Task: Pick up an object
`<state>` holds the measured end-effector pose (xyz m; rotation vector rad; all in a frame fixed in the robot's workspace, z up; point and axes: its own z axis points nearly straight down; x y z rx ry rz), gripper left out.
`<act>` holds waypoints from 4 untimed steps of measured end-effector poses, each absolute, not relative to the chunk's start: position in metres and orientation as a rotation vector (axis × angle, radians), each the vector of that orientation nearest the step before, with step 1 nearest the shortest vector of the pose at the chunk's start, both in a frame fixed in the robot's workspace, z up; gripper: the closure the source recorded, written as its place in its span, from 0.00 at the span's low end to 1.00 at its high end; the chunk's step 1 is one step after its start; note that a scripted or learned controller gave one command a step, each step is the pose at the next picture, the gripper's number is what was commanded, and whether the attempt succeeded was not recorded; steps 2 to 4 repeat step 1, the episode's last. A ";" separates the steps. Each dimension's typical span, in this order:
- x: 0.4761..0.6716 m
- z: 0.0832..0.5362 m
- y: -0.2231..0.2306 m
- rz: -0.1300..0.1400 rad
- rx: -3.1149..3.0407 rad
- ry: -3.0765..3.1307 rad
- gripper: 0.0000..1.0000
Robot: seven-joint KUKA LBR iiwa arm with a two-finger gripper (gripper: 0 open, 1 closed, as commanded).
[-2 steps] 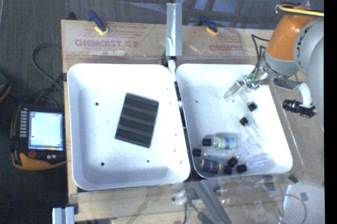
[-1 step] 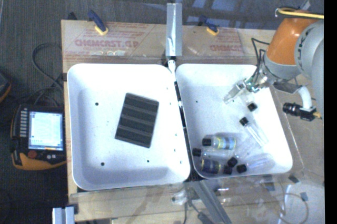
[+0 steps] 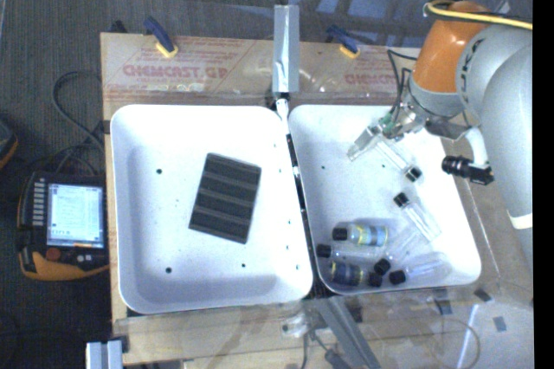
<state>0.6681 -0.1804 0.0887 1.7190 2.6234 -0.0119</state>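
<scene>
Gripper (image 3: 368, 140) hangs over the right bin (image 3: 342, 120), its finger spread hard to judge, nothing seen in its grasp; vials (image 3: 372, 250) lie clustered at that bin's near edge, the largest lengthwise left-right.

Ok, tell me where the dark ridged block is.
The dark ridged block lies tilted near the middle of the left bin, alone, left of the divider between bins.

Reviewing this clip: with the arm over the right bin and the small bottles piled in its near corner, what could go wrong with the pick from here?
1. The bottles lie packed against the right bin wall, so the fingers may hit the wall or nudge neighbours instead of closing on one.
2. Several are clear and round; they may roll or slip.
3. The gripper hangs over bare floor, so closing here would likely catch nothing.
</scene>
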 end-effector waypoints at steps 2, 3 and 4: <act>0.589 0.091 -0.222 0.009 1.600 2.692 0.00; 0.589 0.091 -0.222 0.009 1.600 2.692 0.00; 0.589 0.091 -0.222 0.009 1.600 2.692 0.00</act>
